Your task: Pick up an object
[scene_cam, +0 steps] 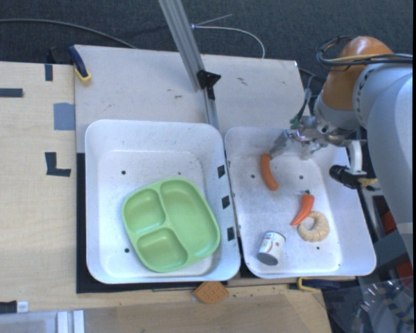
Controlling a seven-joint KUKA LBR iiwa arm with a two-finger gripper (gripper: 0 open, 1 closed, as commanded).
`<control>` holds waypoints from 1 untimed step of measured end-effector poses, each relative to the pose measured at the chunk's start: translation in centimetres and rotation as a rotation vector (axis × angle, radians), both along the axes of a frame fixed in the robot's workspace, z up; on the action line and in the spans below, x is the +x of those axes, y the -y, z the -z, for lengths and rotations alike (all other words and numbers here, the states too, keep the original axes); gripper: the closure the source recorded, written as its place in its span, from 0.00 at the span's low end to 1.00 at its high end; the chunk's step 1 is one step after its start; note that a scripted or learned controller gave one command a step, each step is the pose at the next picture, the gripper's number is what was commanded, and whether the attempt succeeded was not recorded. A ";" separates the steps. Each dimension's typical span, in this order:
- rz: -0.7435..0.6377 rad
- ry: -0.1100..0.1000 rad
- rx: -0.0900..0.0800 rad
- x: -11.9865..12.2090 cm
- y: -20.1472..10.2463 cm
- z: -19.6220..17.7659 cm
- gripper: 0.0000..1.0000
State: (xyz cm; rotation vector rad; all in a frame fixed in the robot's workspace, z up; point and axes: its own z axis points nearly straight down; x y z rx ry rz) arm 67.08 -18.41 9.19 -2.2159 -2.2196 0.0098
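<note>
My gripper (292, 144) hangs over the far end of the right bin (353, 255), open, with nothing between its fingers. An orange sausage (268, 172) lies in the bin just below and left of the left fingertip, apart from it. Nearer the front lie an orange carrot (304, 209), a beige ring-shaped donut (313, 226) touching the carrot's lower end, and a small white can (270, 247) on its side.
The left bin (97, 186) holds a green divided plate (170, 224). A slanted metal rod (184, 33) crosses the bench above the bins. A brown cookie-like piece (209, 293) lies outside the bins at the front edge.
</note>
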 end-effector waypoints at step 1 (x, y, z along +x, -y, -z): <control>0.000 0.003 -0.001 0.0 0.0 0.2 0.00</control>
